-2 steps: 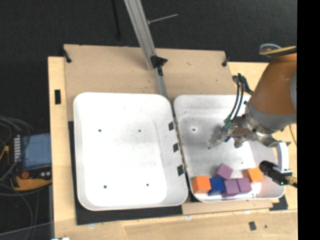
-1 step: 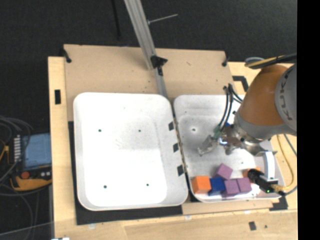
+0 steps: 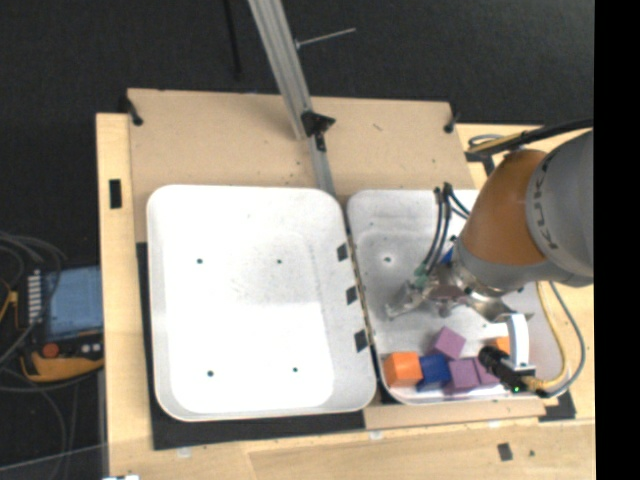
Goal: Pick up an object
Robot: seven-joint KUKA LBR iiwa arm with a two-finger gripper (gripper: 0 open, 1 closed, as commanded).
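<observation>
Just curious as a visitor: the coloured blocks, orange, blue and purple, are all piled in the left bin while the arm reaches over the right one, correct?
Not quite. The camera view shows the orange block, blue block and purple blocks in the right bin, under the arm.

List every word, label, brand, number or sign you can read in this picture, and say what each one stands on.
"KU": dark letters on the grey arm beside its orange band, cut off at the picture's edge.
The blue device left of the bench carries marks too small and blurred to read.
Nothing readable on the bins or blocks.
</observation>
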